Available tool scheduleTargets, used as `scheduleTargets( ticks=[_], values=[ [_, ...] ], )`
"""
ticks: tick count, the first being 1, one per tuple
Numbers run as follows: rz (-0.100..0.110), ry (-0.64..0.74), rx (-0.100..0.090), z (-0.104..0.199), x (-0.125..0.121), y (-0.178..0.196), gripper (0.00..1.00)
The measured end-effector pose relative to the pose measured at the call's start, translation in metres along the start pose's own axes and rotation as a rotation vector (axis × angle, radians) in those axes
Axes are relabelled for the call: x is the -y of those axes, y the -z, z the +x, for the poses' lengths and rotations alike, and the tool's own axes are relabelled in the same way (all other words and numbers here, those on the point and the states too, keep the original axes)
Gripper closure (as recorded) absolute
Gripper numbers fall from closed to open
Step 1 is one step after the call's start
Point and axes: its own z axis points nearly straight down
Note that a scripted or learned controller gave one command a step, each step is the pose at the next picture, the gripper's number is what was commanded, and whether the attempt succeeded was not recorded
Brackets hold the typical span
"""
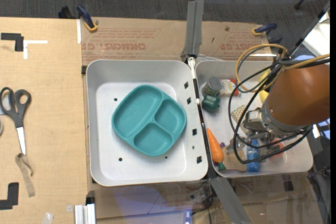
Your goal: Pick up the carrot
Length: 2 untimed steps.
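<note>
The orange carrot (214,146) lies in the right bin against its left wall, pointing along the wall, with a green end toward the front. My gripper (255,140) hangs over the front middle of that bin, to the right of the carrot and apart from it. The orange wrist band and looping cables hide its fingers.
A teal divided plate (149,120) sits in the left bin (100,113). The right bin (302,162) holds a dark green can (211,97), a yellow item (263,96), a blue item (253,161) and other small things. Scissors (16,113) lie on the bench at far left.
</note>
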Motion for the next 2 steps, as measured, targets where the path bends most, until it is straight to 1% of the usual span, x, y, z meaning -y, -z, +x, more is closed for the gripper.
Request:
scheduleTargets(
  ticks=[1, 2],
  values=[
    [0.001, -0.003, 0.002, -0.001, 0.001, 0.009, 1.00],
    [-0.001, 0.225, 0.001, 0.085, 0.029, 0.139, 1.00]
  ],
)
